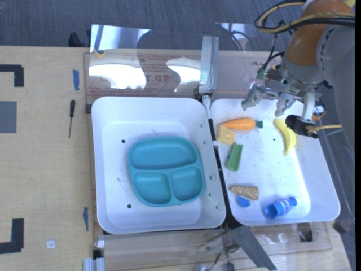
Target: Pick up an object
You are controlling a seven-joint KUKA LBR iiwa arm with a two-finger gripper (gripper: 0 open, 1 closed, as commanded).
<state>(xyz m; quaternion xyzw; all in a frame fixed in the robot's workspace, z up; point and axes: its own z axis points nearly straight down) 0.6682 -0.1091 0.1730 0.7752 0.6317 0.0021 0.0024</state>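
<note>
We see the end effector (pixel 269 97) hanging over the far edge of the right bin (pixel 321 202), its two fingers spread apart with nothing between them. The left finger (pixel 252 99) points down toward the far-left corner of that bin, and the right one sits nearer the banana. Above it the grey arm (pixel 338 44) comes in from the right, with its orange band (pixel 310 38) and looped yellow cables.

In the right bin we count several things to pick from. A carrot (pixel 241 124) lies crosswise just below the end effector, and a yellow cheese wedge (pixel 226 135) touches its left end. A green oblong piece (pixel 234 156) lies just nearer than the cheese. A banana (pixel 286 134) lies on the right side of the bin, close to the end effector's right finger. Toward the near edge we find a tan, cone-like piece (pixel 245 192), a small blue cap-like piece (pixel 243 201) touching it, and a blue bottle (pixel 280 206) lying on its side.

The left bin (pixel 107 151) holds a teal divided tray (pixel 166 170) with three compartments. Both bins rest on the wooden worktop (pixel 39 168).
</note>
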